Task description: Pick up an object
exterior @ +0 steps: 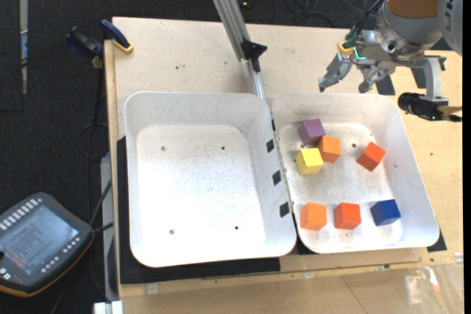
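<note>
- Gripper [348, 79] hangs above the right bin's [412, 158] far rim, fingers apart, clamping nothing.
- Purple cube [311, 131], yellow cube [309, 160] and orange cube [330, 148] cluster together in that bin.
- Blue cube [385, 212] sits near its front right corner.

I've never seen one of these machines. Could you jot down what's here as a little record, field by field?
Arm: grey with orange band, gripper above the right bin's far rim, fingers spread, holding nothing
Right white bin: purple cube, yellow cube, blue cube, four orange cubes
Left white bin: no blocks
Off the bench, bottom left: handheld control pendant
</note>
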